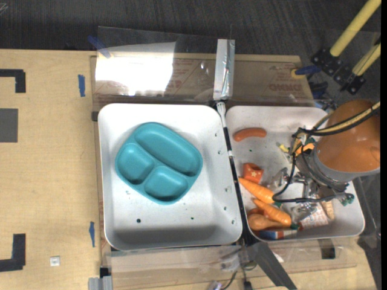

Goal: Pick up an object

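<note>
The right bin (275, 118) holds a sausage (250, 134) near its far edge, a small red piece (253, 173), and carrots (261, 191) with a second carrot (275, 212) along its left and front. A pale packet-like item (314, 215) lies at the front right. The arm's orange band (354, 136) hangs over the bin's right half, and the gripper (302, 183) reaches down among cables just right of the carrots. The wrist and cables hide its tips.
The left bin (121, 219) carries a teal three-compartment tray (158, 162). A metal divider (224, 71) and clear plastic sheet stand behind the bins. Yellow-handled tools (357, 23) lie at the top right.
</note>
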